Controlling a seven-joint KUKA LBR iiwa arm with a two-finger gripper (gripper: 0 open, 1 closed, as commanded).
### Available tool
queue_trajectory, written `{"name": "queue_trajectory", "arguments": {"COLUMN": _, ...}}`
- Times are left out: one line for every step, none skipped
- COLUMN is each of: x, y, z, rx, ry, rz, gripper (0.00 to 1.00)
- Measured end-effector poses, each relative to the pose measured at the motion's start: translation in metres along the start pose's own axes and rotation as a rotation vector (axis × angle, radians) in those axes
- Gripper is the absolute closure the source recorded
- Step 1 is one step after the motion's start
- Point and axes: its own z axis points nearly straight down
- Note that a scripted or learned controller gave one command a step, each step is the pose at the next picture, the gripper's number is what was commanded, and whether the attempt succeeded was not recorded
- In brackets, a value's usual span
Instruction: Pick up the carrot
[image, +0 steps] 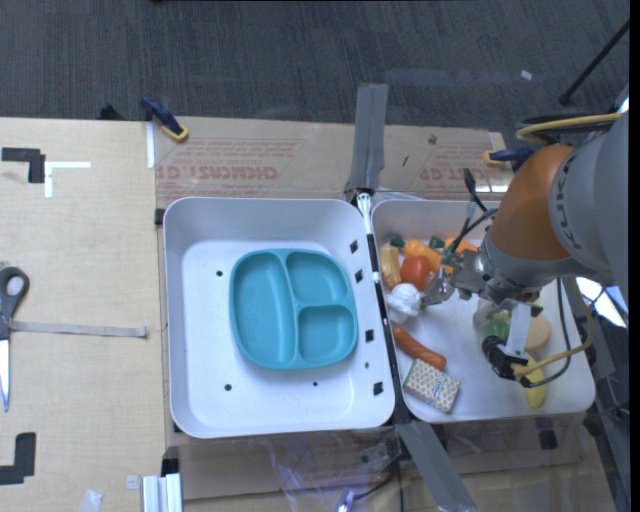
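Note:
The carrot (419, 347) is a small orange stick lying slantwise on the floor of the right bin (480, 395), near its left wall. My gripper (438, 289) hangs above and slightly right of it, low over the bin, close to a white garlic-like piece (403, 299). The gripper is apart from the carrot, and nothing shows in its grasp. The grey arm with its orange band (528, 205) covers the bin's right half.
Red, orange, yellow and green toy foods (414, 265) crowd the right bin's upper left. A speckled tan block (432, 385) lies below the carrot, and a yellow piece (536, 388) at the lower right. The left bin (190, 330) holds a teal divided plate (295, 307).

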Motion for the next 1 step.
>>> {"name": "queue_trajectory", "arguments": {"x": 0.0012, "y": 0.0469, "z": 0.0041, "rx": 0.024, "ry": -0.002, "rz": 0.015, "gripper": 0.0}}
